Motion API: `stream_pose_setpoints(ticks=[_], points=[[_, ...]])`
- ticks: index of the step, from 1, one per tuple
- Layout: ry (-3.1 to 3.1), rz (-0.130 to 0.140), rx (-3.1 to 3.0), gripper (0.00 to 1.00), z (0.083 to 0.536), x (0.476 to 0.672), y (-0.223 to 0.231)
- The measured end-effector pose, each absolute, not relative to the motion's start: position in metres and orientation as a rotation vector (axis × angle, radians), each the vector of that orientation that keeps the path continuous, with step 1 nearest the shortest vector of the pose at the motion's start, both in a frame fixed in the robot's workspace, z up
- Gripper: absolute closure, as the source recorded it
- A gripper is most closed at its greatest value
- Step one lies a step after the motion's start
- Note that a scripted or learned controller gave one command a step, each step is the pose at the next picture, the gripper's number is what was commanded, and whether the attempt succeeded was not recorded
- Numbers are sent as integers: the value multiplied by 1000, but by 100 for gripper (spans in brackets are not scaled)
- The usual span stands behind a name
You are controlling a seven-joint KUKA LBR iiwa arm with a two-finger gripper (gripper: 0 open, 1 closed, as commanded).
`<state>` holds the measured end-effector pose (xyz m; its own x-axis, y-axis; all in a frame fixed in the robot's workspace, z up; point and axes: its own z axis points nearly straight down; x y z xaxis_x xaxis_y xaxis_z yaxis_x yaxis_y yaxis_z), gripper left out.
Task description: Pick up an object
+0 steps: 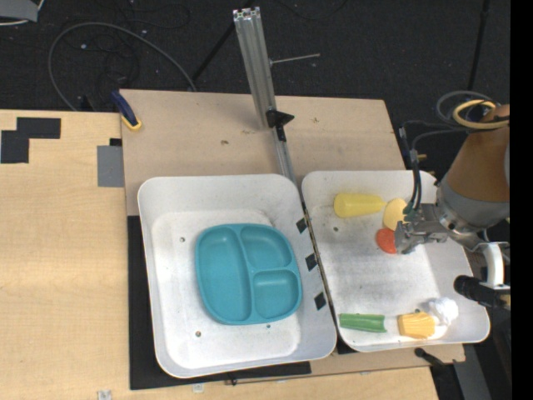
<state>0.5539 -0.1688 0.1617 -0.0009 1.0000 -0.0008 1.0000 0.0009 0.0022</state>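
1. Far left sits the left bin (158,207), and in it a teal divided plate (248,272), lying flat and well apart from the action. No reason to go there.
2. Between the bins, black clips mark the shared edge; behind them a metal post (254,65) rises from the bench. The arm is clear of both.
3. Into the right bin (366,294) now. At its near edge lie a green piece (362,322), a yellow-orange block (416,326) and a pale crumpled bit (442,311), close together in a row.
4. At the far side, a yellow lemon-like piece (360,204) lies on its side. Just right of it are a smaller yellow object (394,213) and a red object (386,241), and that is where the work is.
5. The gripper (410,238) is down in the bin, right against that yellow-and-red pair. How far the pincer is open, and whether it has anything in it, I cannot tell; the dark hardware hides the tips.
6. My judgement is that the red object is the target, or the yellow one touching it. To do this well, commit to one piece — centre over it, close fully, then lift straight up.
7. The risk is two objects packed together — a close could nudge one away or pinch only an edge. Lift slowly.
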Motion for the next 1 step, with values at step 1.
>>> stream_pose_setpoints(ticks=[1], points=[[2221, 2, 2219, 100, 203, 555, -170]])
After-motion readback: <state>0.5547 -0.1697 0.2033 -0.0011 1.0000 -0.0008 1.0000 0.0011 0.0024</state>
